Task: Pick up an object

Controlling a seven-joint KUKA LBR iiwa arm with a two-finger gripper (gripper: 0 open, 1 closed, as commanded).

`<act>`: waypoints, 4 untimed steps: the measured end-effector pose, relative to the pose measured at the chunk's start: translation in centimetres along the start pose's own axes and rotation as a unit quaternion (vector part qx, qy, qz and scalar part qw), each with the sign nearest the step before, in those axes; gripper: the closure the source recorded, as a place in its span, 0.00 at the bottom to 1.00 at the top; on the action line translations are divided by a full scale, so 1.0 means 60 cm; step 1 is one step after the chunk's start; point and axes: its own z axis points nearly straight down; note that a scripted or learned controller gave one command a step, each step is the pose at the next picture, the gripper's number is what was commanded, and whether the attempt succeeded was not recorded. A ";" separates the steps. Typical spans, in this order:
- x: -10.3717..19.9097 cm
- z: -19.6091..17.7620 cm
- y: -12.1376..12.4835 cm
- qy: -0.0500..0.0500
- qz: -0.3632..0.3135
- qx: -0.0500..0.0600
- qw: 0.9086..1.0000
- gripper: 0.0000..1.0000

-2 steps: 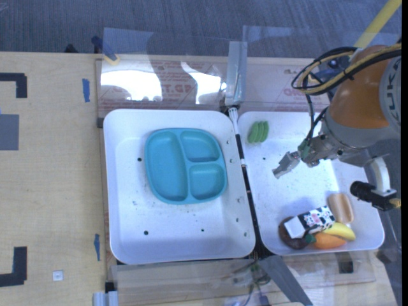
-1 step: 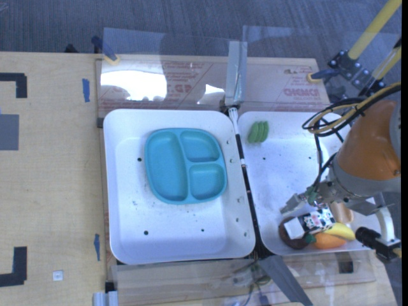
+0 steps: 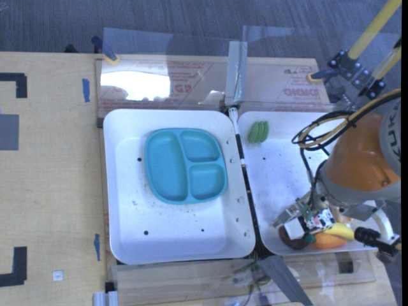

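Camera view: we see a green object (image 3: 258,131) alone at the right bin's (image 3: 280,171) far corner, and a blue divided tray (image 3: 185,164) in the left bin (image 3: 127,228). The gripper (image 3: 305,220) sits low by a brown piece (image 3: 292,240), an orange item (image 3: 328,240) and a yellow one (image 3: 341,231); its opening we cannot tell. The wooden bench (image 3: 44,183) meets grey floor (image 3: 191,5).

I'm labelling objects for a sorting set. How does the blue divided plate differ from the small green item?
The blue divided plastic plate is far bigger than the small green ridged item. The plate lies mid left bin; the green item sits in the right bin's far left corner. The plate has three compartments; the green item shows ridges. Both lie apart from the gripper.
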 end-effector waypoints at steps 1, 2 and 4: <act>0.086 -0.165 0.052 0.000 0.070 -0.001 0.998 0.00; 0.050 -0.184 0.093 0.000 0.195 0.001 0.981 0.00; -0.041 0.000 -0.022 0.000 0.154 -0.001 0.988 0.00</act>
